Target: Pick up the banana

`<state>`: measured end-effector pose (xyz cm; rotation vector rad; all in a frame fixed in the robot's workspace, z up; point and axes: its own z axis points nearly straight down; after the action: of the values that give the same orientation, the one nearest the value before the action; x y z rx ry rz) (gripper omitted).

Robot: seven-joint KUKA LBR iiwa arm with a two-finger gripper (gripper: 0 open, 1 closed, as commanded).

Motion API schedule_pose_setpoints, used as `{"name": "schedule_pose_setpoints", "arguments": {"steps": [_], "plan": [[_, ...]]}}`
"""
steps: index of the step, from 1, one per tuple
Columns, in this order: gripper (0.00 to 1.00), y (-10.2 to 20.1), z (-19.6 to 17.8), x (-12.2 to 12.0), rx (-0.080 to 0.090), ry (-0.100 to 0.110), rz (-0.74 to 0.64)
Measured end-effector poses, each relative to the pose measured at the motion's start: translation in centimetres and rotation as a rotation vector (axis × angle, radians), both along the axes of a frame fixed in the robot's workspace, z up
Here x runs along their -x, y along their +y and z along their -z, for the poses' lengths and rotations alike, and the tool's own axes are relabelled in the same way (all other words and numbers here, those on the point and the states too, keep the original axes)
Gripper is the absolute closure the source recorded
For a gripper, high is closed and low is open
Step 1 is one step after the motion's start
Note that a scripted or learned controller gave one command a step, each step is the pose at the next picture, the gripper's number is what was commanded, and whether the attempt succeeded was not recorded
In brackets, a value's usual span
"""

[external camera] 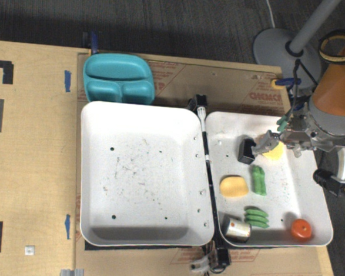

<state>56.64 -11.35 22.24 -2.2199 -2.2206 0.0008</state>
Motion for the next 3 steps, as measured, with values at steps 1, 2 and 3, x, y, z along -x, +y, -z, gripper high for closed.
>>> {"name": "schedule_pose_setpoints", "arguments": {"steps": [1,2,3], "plan": [[0.00,-6.0,-0.7,-3.1,0.003,-0.005,-0.122],[0.00,-3.7,11.4,-5.3,0.001,-0.012,-0.294],[0.00,1.3,13.7,1.6,-0.001,-0.002,-0.465]]}}
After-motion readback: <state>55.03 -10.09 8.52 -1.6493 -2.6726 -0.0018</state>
